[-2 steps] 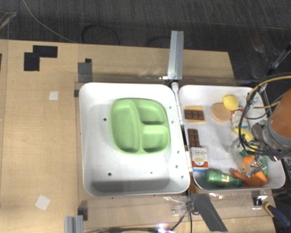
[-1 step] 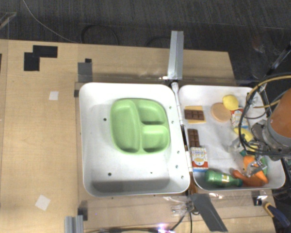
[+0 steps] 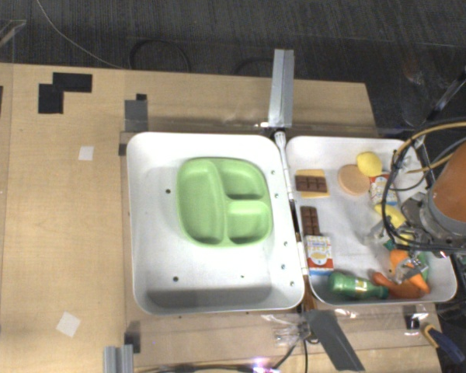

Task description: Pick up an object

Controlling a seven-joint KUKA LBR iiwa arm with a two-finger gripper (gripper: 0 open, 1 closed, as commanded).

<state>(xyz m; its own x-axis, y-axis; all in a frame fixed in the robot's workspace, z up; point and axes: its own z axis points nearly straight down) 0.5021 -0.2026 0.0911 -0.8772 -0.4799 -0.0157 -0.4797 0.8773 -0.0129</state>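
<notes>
Looking down from the one camera view, the arm (image 3: 454, 193) is hanging over the near right corner of the right bin (image 3: 334, 158), so I'd call this the reach-and-descend step, grab not made yet as far as I can judge. The hand (image 3: 408, 264) is buried under the wrist and a tangle of cables, so I honestly can't tell how it's set or whether anything is in it.

Candidates sit close around it. Right under or just beside the hand there's an orange carrot-like piece (image 3: 404, 286). A bit further out toward the left bin (image 3: 151, 208) lies a green bottle (image 3: 356, 286), on its side along the bin's near wall. Beyond that stands a small carton (image 3: 318, 253), then two chocolate bars (image 3: 310, 200). On the far side of the hand are a yellow lemon-ish thing (image 3: 368, 162) and a tan round cookie (image 3: 354, 179). The green divided plate (image 3: 221, 200) is well apart from it, in the left bin.

Next move, my guess: settle straight down on the orange piece, close, then lift clear of the bottle beside it.
</notes>
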